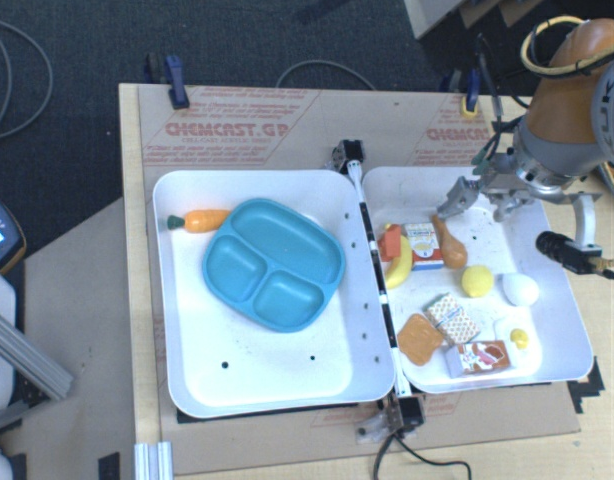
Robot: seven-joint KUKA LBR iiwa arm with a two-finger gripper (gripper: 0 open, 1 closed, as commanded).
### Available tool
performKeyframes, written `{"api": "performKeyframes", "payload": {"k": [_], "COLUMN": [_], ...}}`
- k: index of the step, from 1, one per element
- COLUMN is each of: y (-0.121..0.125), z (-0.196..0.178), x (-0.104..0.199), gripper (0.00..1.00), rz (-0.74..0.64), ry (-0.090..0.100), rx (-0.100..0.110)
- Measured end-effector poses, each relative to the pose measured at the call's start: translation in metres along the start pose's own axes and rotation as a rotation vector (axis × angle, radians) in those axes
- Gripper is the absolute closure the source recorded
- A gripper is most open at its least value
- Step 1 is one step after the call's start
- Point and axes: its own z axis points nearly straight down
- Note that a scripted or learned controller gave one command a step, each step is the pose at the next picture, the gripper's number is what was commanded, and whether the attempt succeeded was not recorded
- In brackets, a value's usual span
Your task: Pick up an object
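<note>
Two shallow white bins sit side by side on the table [137, 268], the left bin [187, 368] at the frame's centre-left, the right bin [557, 353] at centre-right. The arm [572, 88] enters from the upper right, its orange band uppermost and its grey wrist tilted down and left over the right bin's upper part. A blue divided plate [274, 263] lies in the left bin, with a toy carrot [199, 220] just beside its upper left edge. The claw [484, 200] hangs above the right bin's upper middle, fingers spread apart, nothing between them. Below it lie a banana [397, 266], a drumstick [449, 243], a yellow ball [477, 281], a white egg [520, 289], a cookie [420, 339] and small cartons [477, 356].
</note>
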Motion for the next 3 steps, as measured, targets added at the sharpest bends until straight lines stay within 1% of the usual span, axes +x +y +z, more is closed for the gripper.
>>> {"api": "performKeyframes", "payload": {"k": [1,2,3], "y": [0.008,0.049,0.030], "z": [0.083,0.028,0.084], "x": [0.003,-0.051,-0.005], "gripper": [0.00,0.00,0.00], "rz": [0.000,0.000,-0.005], "ry": [0.003,-0.008,0.001], "rx": [-0.013,-0.022,-0.005]}}
